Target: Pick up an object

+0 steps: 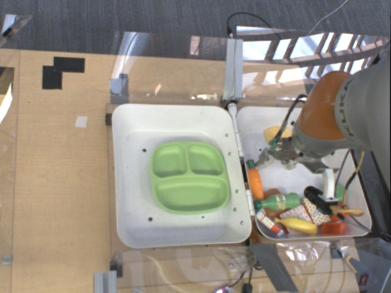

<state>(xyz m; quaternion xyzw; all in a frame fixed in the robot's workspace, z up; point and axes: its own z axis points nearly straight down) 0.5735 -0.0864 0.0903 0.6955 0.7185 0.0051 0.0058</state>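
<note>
My gripper (276, 154) hangs low over the upper left part of the right bin (247, 124), reaching in from the right under the orange-banded wrist. A yellow object (273, 132) lies just behind it, partly hidden by the arm. An orange carrot (255, 184) lies a little below and to the left of the gripper, against the bin's left wall. Nothing is visibly held.
Along the right bin's front lie a green bottle (283, 200), a yellow banana (298, 226), a patterned wedge (311, 212) and a red piece (333, 227). The left bin (131, 224) holds a green divided plate (190, 177).
</note>
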